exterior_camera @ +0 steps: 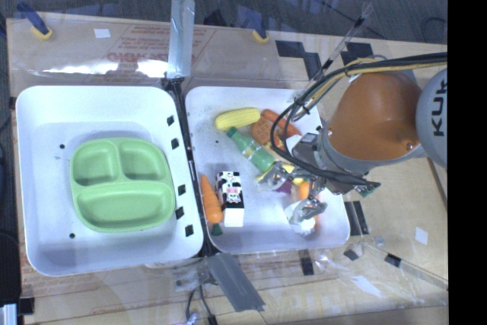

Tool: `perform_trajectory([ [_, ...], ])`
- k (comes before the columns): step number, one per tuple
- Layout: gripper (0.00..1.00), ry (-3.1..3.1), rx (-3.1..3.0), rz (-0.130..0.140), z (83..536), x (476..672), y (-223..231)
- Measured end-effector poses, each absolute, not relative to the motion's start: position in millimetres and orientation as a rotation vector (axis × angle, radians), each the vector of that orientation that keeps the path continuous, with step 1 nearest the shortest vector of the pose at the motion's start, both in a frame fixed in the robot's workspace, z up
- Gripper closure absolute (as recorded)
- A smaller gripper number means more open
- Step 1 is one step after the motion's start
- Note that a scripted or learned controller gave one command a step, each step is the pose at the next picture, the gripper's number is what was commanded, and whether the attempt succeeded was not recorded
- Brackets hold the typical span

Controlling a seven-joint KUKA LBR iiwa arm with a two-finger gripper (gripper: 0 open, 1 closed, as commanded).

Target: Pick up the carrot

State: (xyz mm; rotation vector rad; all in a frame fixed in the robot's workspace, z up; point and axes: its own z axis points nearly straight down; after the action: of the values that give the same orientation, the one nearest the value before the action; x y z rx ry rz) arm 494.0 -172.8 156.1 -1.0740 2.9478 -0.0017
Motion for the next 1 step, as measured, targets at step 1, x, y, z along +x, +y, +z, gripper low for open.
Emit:
perform_trajectory([
  [1, 0.00, 2.949, -1.082, 0.003, 91.0, 484.9, -206.9],
])
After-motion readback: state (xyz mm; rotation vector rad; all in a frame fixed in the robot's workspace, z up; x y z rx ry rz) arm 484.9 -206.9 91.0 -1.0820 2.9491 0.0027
